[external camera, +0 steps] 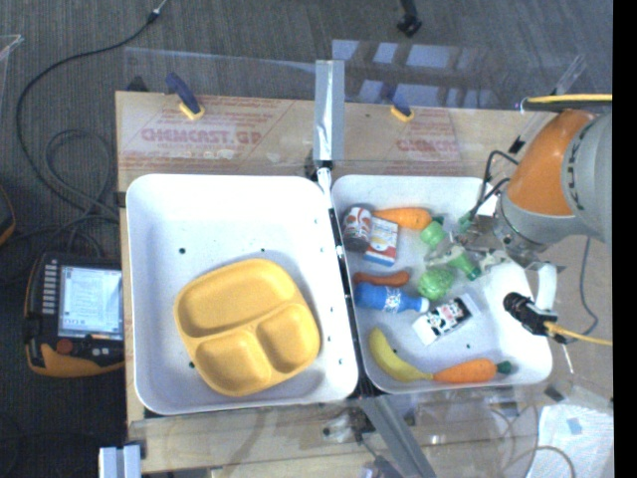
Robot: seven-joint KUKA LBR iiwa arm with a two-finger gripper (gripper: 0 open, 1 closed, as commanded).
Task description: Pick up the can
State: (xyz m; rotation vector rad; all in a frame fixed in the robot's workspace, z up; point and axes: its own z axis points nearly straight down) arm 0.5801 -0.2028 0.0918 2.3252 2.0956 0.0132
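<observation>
Two white bins sit side by side; the can (pixel 359 227) lies at the upper left of the right bin (pixel 528 366). The gripper (pixel 466 250) hovers right of centre over green toys (pixel 436 282), its finger state impossible to tell.

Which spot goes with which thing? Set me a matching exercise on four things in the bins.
Things:
1. yellow tray
2. can
3. banana
4. blue bottle

Places:
A. near edge of the right bin, left of a carrot
B. left bin
C. far left corner of the right bin
D. middle of the right bin, lying on its side

Pairs: 1-B, 2-C, 3-A, 4-D
</observation>
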